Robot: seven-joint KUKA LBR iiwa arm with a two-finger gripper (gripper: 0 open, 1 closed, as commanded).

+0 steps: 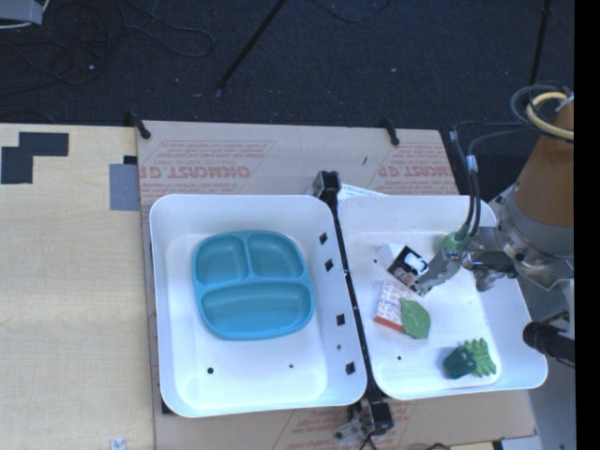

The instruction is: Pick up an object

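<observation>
Bright, even overhead light, soft shadows, slightly soft focus, dark background.

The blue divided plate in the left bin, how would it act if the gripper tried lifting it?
The blue divided plate looks like rigid moulded plastic, so probably stiff and light. It lies flat in the left bin, so it shouldn't roll, and its low rounded rim may slip from the fingers.

I see 4 objects in the right bin (525, 368): a black-white box (405, 265), a red-white packet (390, 303), a green leaf (414, 318), a dark-green toy (469, 359).
</observation>
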